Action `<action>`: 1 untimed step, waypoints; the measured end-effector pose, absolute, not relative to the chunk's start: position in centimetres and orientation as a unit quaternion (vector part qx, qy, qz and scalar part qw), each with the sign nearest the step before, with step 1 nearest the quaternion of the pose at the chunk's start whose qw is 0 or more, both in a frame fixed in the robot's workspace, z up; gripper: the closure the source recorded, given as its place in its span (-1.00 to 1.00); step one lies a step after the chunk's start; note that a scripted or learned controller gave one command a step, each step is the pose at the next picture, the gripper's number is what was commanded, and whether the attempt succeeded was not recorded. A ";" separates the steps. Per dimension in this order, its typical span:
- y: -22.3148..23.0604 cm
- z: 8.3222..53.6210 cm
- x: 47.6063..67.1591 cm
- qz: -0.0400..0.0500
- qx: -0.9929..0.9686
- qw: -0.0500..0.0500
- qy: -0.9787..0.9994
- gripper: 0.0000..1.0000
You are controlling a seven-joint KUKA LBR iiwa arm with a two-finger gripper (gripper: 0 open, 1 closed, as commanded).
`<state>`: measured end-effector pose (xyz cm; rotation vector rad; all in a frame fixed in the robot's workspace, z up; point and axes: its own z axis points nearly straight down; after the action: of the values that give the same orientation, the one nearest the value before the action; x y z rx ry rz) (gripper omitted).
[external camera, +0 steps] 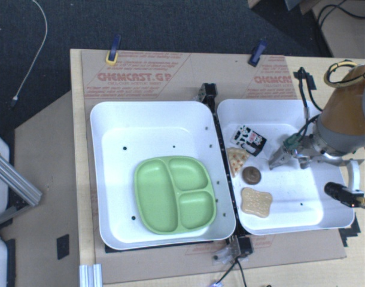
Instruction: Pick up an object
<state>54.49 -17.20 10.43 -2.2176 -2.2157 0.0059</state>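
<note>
A: Gripper [277,158], on the grey arm [341,121] with the orange band, reaching in from the right over the right-hand bin [302,220]. I see its tip low over the bin floor, pointing toward the bin's middle. Nothing shows between the fingers. Whether they stand wide or narrow I cannot tell from where I stand; the tip is small and dark against the white.

B: And the nearest thing to it?

A: The round brown cookie [251,174], just beside the tip, on its left and a little toward the near edge of the bench. It is apart from the gripper, not touching. Being round, it has no long axis to line up with.

B: Going further out?

A: Left of the tip and slightly toward the far edge lies a black-and-white packet [249,139], tilted, its long side running on a slant. Beyond the cookie, against the bin's left wall, a pale cracker [236,159]. Nearer the front edge, below the cookie, a tan waffle-like biscuit [256,201], well apart from the tip.

B: So the coming move turns on what?

A: On a short reach leftward, I judge: every candidate lies left of the gripper, the cookie closest. The green divided plate [173,193] sits in the left-hand bin [105,130], far beyond the dividing wall.
</note>
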 end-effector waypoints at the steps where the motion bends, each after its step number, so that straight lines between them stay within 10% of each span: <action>1: -17.1 8.3 54.4 0.001 -0.707 0.002 -0.707 -1.00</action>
<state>54.40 -17.15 8.31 -2.2181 -2.2180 0.0035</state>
